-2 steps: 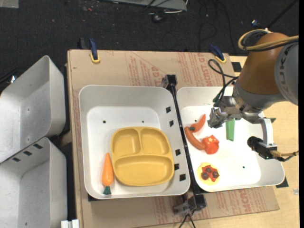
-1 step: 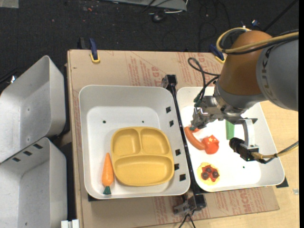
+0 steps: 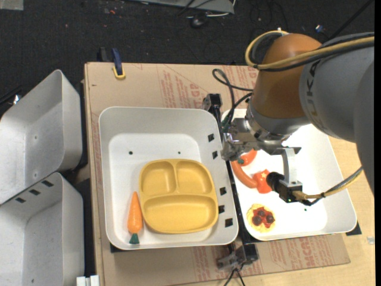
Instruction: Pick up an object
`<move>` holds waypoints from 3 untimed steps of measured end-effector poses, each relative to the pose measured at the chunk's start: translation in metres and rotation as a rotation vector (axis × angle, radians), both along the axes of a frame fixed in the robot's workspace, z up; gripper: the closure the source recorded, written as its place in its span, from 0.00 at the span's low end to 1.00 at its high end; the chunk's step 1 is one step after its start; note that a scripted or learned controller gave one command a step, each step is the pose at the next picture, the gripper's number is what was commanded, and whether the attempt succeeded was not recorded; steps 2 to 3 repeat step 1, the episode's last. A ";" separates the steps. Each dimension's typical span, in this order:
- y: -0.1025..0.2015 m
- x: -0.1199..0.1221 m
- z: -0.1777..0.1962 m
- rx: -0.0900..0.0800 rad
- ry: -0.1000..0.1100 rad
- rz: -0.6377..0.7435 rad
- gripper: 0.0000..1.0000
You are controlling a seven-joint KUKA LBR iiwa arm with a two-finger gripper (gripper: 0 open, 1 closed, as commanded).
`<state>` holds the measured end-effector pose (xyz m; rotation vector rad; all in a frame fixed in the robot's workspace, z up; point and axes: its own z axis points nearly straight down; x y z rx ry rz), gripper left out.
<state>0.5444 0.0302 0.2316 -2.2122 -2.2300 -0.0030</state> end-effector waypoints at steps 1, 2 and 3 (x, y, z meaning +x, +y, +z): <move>0.051 -0.010 -0.009 -0.001 0.002 -0.002 1.00; 0.051 -0.010 -0.009 -0.001 0.002 -0.002 1.00; 0.051 -0.010 -0.009 -0.001 0.002 -0.002 1.00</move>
